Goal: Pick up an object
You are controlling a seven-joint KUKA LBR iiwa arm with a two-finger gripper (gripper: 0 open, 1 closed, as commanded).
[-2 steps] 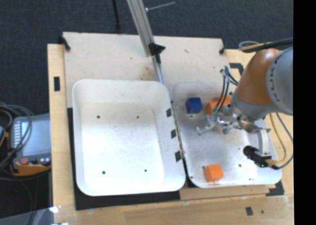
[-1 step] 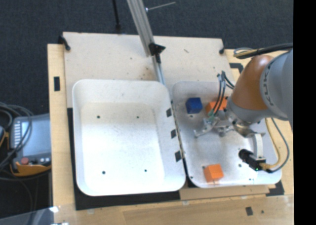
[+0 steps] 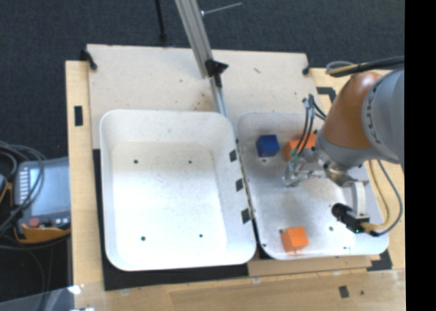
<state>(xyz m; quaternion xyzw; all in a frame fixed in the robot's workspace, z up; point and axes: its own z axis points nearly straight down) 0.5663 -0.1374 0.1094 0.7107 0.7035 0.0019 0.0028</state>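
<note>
The gripper (image 3: 294,174) hangs low over the right bin (image 3: 272,234), beside the blue block (image 3: 268,145) and an orange block (image 3: 300,146), likely positioned to take 1; its grip state cannot be determined. A second orange block (image 3: 295,238) lies apart.

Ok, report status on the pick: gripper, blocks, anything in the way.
Gripper low in right bin. Orange block beside it, blue block just left. Second orange block near front edge, unobstructed.
</note>
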